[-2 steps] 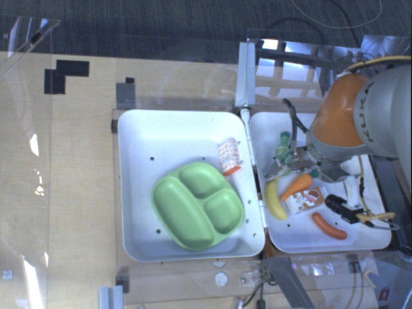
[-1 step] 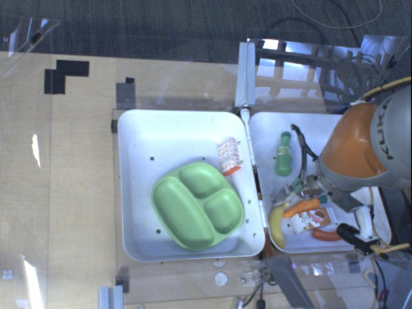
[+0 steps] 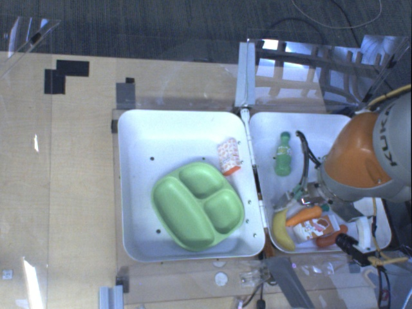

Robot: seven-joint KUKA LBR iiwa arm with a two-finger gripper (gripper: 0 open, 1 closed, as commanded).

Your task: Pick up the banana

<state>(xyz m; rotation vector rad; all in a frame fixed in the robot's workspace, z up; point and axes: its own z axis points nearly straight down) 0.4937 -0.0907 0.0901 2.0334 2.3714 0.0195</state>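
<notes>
Reaching over the right bin (image 3: 322, 124), I cannot tell my claw's state; my wrist hides it. My banana (image 3: 281, 231) lies at the bin's near-left corner, touching a carrot (image 3: 302, 215); crowding there could make me snag the carrot instead.

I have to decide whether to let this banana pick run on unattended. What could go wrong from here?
1. The banana lies in the near left corner of the right bin, close against the wall, so the pincer may catch the rim.
2. A carrot and a small packet lie right beside the banana, so a grasp could take or shove them instead.
3. The arm hangs over that pile and hides part of it, so more clutter may lie there.
</notes>
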